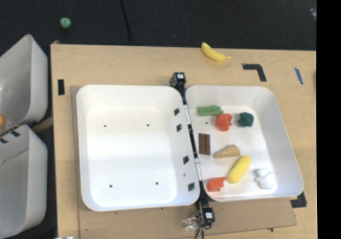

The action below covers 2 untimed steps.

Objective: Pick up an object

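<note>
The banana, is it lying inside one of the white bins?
No, the banana lies on the bench beyond the right bin.

Wooden bench [133, 62] against a dark floor [160, 3].
White containers [18, 142] stand at left; a green ball [65, 22] lies beyond.

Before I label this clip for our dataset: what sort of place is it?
Probably a robot grasping test bench: two shallow white bins side by side on a board, the right one holding toy food like a corn cob.

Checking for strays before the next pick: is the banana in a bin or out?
Out. The banana lies on the bare bench beyond the right bin.
</note>
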Tool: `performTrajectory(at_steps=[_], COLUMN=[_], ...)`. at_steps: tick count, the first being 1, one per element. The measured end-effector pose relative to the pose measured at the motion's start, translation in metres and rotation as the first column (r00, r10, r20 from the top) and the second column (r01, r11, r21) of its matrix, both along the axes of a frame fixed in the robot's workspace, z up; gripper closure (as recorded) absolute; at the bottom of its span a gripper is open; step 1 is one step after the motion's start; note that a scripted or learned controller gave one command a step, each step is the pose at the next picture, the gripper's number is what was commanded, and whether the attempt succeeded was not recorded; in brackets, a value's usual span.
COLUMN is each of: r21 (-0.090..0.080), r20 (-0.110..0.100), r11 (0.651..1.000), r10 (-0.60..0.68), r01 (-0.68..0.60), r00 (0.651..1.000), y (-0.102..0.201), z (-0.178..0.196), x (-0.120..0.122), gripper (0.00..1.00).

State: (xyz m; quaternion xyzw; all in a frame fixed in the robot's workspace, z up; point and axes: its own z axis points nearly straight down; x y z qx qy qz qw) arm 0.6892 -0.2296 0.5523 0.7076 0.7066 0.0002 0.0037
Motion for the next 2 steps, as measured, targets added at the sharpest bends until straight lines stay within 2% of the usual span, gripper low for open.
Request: performTrajectory(at_steps=[1,2], r21=[0.009,0.001], r20=[-0.013,0.006], r11=[1.000,1.000], r10=[0.011,0.004], r01=[-0.011,-0.004], r00=[1.000,1.000], y=[0.103,0.086], z=[-0.100,0.004], x=[0.001,0.000], gripper=[1.00,1.00])
